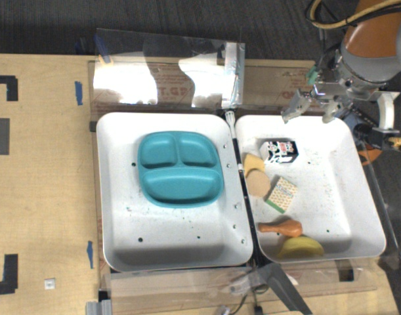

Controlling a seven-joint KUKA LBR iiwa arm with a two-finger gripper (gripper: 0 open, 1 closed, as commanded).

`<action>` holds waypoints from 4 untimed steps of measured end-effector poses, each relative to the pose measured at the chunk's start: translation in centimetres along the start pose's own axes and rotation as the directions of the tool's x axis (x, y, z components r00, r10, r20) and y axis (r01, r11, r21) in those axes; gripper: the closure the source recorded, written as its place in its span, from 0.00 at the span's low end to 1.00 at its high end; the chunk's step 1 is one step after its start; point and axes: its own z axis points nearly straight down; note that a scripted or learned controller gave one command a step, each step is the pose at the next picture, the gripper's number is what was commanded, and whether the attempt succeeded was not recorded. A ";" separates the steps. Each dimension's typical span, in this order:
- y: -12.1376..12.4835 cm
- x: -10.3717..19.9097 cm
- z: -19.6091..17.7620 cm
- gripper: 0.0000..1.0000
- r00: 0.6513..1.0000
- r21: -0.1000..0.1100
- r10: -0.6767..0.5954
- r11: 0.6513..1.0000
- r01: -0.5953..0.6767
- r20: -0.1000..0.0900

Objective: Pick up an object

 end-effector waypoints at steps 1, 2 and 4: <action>0.1 0.1 -1.1 1.00 1.000 -0.003 -0.002 1.000 0.002 0.000; 0.1 0.1 -1.1 0.00 1.000 -0.002 -0.002 1.000 0.002 0.000; -7.4 -0.8 18.0 0.00 0.999 -0.008 -0.037 0.999 0.037 0.003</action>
